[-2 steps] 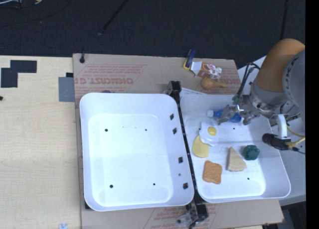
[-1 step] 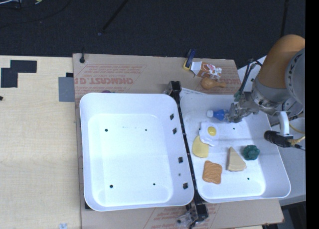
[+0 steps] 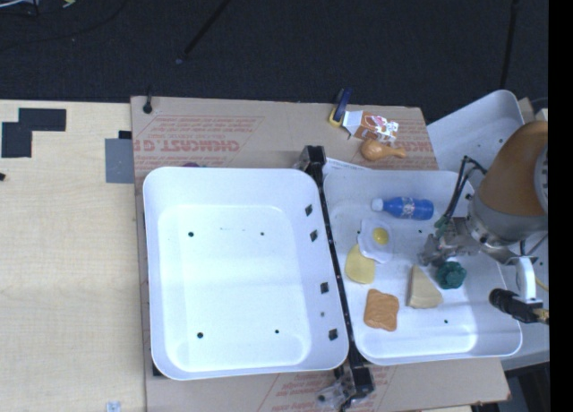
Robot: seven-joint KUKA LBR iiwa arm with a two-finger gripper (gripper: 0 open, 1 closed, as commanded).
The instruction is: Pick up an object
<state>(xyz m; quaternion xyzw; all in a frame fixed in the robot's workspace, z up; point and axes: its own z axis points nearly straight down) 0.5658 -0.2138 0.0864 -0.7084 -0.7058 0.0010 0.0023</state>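
A: End effector status?

B: Sits low in the right bin, just above a small dark-green object, prob. touching it. Can't tell if it's open or closed; linkage hides the tips. Nothing confirmed as gripped.

A: Landmark = green object. What's around it?

B: Pale wedge just left of it, nearly touching. Brown toast-like piece further left and below. Yellow rounded piece well left. Clear packet w/ yellow spot up-left. Blue bottle, lying on its side, above-left. All inside the right bin.

A: Left bin?

B: Bare white floor w/ a few dark dots, no items seen. Outside the bins, on the cardboard sheet on the table: an orange toy and a small printed packet, well above the landmark.

A: Failure modes from here?

B: Judgement only:
1. Green object is small and rounded, so an off-centre close could squirt it sideways.
2. Wedge sits close, so the tips may catch it too, giving a double pick or a nudge.
3. Object is near the bin's right wall, so the approach angle is limited and a wall strike is possible.
4. Lift before a full close would give an empty pick.

A: Target location?

B: Likely the green object, right part of the right bin, directly under the end effector.
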